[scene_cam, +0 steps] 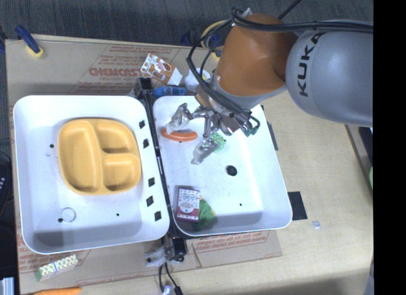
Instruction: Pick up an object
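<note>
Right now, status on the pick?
Gripper open, low in the right bin. Orange carrot-like piece lies between the fingers, not lifted. Small packet and green item at near wall, clear of the arm.

Tool (189, 132) low, fingers spread apart, arm overhead

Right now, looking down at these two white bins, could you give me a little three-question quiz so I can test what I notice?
1. True or false: the yellow divided tray lies in the left bin.
2. Which thing lies nearest the pincer? A) the orange carrot-like piece B) the small brown packet C) the clear ring
3. Fill in: the brown packet rests at the right bin's ____ edge, beside a dark green item.

Key: 1 true; 2 A; 3 near (bottom).
</note>
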{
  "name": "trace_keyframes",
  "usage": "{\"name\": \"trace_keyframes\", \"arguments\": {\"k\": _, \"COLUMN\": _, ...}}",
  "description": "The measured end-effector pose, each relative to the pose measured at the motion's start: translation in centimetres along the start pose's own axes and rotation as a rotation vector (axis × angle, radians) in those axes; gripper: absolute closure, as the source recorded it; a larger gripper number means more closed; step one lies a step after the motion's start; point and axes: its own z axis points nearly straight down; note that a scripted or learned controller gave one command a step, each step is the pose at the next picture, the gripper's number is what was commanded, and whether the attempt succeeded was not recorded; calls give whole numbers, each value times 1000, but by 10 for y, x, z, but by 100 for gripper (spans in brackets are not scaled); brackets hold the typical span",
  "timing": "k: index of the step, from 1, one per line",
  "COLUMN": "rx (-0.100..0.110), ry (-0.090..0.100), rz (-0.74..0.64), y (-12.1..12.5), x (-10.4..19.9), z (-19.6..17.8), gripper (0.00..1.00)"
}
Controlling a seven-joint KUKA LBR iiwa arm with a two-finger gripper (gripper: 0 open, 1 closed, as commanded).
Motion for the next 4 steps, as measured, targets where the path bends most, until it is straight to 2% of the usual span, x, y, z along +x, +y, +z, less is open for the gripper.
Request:
{"name": "trace_keyframes", "arguments": {"k": 1, "rx": 0, "ry": -1, "rz": -128, "y": -32, "x": -46, "z": 0, "gripper": 0}}
{"name": "trace_keyframes", "arguments": {"k": 2, "rx": -3, "ry": 2, "rz": -386, "y": -41, "x": 7, "z": 78, "gripper": 0}}
{"name": "trace_keyframes", "arguments": {"k": 3, "rx": -2, "ry": 2, "rz": -329, "y": -19, "x": 62, "z": 100, "gripper": 0}}
{"name": "trace_keyframes", "arguments": {"k": 4, "rx": -2, "ry": 2, "rz": -170, "y": 2, "x": 96, "z": 100, "gripper": 0}}
